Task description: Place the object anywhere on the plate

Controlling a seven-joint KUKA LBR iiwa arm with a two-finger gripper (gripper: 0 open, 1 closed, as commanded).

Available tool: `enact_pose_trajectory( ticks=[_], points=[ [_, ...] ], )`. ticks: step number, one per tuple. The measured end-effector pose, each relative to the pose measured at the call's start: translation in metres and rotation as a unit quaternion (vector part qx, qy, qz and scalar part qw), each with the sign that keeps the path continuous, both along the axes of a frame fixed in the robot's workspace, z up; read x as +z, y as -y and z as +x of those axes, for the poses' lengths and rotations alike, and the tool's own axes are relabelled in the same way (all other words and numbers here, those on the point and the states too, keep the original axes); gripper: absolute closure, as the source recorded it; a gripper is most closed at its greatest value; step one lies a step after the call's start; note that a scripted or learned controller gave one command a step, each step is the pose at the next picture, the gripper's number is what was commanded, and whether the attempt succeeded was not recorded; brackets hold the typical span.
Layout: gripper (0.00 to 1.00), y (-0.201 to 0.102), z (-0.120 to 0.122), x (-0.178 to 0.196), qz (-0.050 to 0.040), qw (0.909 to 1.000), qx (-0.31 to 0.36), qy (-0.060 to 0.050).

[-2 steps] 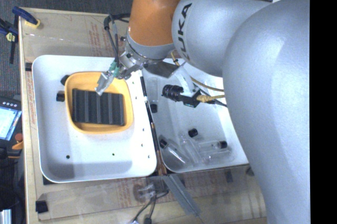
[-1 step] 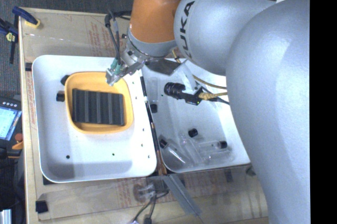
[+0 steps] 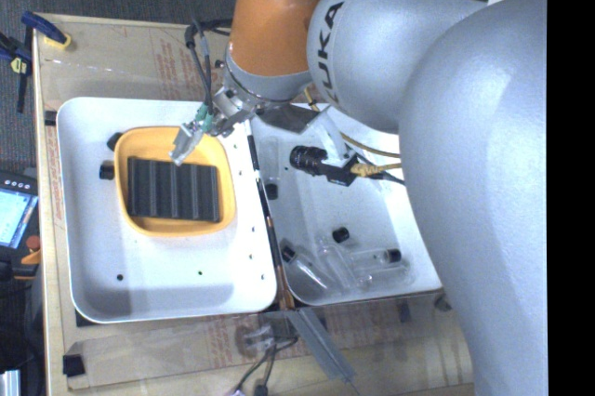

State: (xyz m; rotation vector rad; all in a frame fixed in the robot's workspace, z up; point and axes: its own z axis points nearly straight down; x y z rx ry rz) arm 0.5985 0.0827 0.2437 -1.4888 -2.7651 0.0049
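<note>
Only clearly readable text was "KUKA", black letters running vertically on grey arm [image 3: 372,50], just right of orange band [image 3: 274,13], up around 12 o'clock of frame. Bench board [image 3: 139,55] had faint reddish print at 10 o'clock and again at 6 o'clock along bottom edge, too washed out to read. Small blue screen [image 3: 13,216] at 9 o'clock showed some lines, way too tiny to make out.

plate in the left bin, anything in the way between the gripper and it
Nothing visible stands between them. The gripper hangs right over the upper edge of the yellow plate in the left bin, next to the dark ridged block lying on it.
</note>
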Motion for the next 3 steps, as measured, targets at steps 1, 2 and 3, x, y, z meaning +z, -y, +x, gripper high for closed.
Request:
enact_pose_trajectory(
  ticks=[1, 2, 3],
  points=[
    [1.0, 0.0, 0.0005, 0.0096, -0.0003, 1.0, 0.001, 0.0],
    [0.0, 0.0, 0.0005, 0.0096, -0.0003, 1.0, 0.001, -0.001],
    [1.0, 0.0002, 0.0011, 0.0194, -0.0004, 1.0, 0.002, -0.001]
  ],
)
